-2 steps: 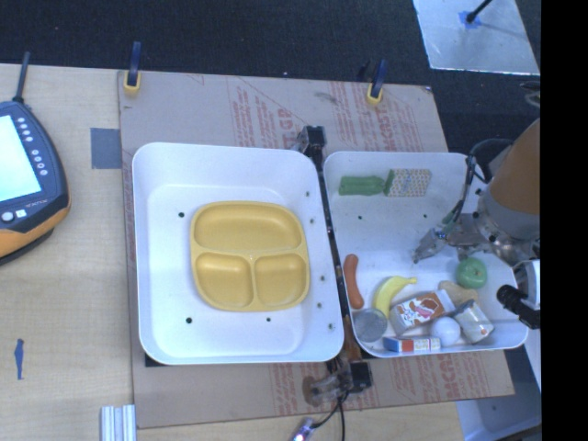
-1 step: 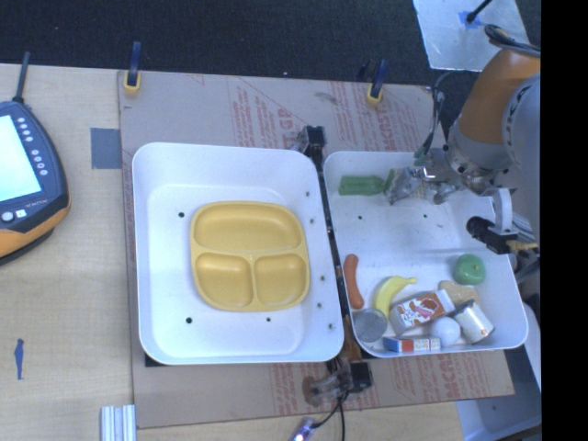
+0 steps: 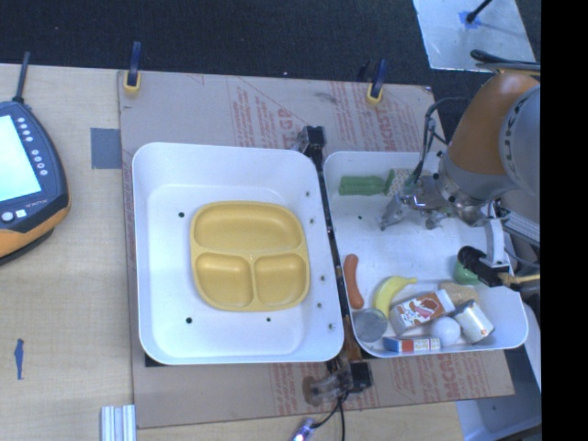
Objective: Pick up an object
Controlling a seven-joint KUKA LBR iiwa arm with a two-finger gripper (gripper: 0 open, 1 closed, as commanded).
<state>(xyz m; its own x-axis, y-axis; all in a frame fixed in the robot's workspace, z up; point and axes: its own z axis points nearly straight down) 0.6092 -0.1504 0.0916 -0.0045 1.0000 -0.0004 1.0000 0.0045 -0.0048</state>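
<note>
My gripper (image 3: 409,220) hangs over the upper part of the right bin (image 3: 367,237), its fingers spread open with only bare white floor between them. A green block (image 3: 365,186) lies just to its left near the bin's far wall. Along the bin's near side lie an orange-red sausage (image 3: 353,281), a yellow banana (image 3: 393,290), a grey can (image 3: 370,324), a red and white carton (image 3: 418,312), a white egg (image 3: 447,331) and a white cylinder (image 3: 475,322).
The left bin (image 3: 156,246) holds a yellow divided plate (image 3: 249,254). A small flat box (image 3: 411,344) rests by the right bin's front rim. A handheld pendant (image 3: 23,177) lies at the bench's left edge. Clamps (image 3: 133,76) hold the cardboard at the back.
</note>
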